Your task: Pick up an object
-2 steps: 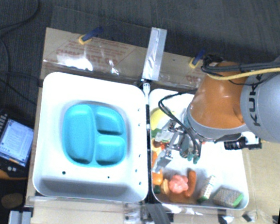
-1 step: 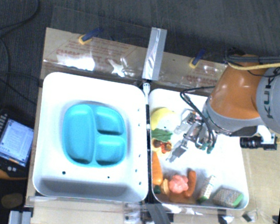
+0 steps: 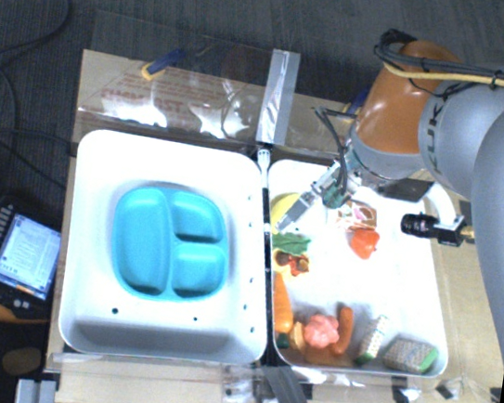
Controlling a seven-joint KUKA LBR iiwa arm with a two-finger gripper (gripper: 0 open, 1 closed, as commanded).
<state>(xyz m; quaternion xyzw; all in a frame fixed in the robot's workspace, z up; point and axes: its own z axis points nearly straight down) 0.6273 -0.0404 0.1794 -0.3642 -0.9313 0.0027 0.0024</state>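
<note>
Blue tray [image 3: 171, 240], tool [image 3: 313, 200] over right bin [image 3: 410, 276]

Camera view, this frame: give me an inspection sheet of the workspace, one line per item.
Surface: two white bins side by side, left bin, right bin.
Job's things: right bin holds toy foods, including tomato, carrot, pink piece.
Clutter: blue divided tray in left bin.
Grippers: gripper low over right bin's upper left; finger state unclear.
Cables: cables over arm; black cable on floor.
Surroundings: handheld pendant left of bench.
</note>
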